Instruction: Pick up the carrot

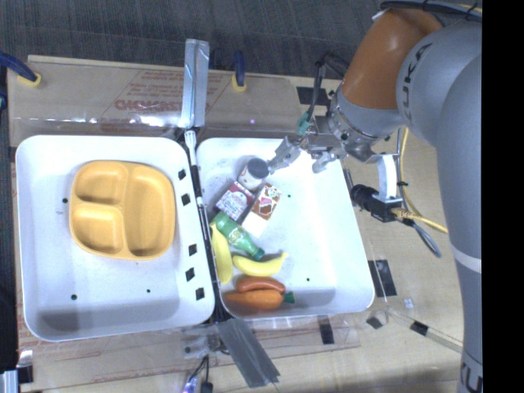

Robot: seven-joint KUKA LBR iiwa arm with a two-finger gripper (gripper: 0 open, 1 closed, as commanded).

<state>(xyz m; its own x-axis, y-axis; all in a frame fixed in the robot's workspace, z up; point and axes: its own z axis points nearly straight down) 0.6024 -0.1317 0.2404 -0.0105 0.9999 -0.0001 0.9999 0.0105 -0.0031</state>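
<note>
We look down on two white bins side by side on the surface. The left bin (37,244) holds a yellow tray (123,209). The carrot (255,299) lies at the near edge of the right bin (336,244), touching a sausage (260,285) and just below a banana (260,263). Our gripper (304,150) hovers over the bin's far end, near a small bottle (250,171), well apart from the carrot. We cannot tell whether the jaws are open. Nothing is grasped yet; reaching, gripping and lifting all remain.
</note>
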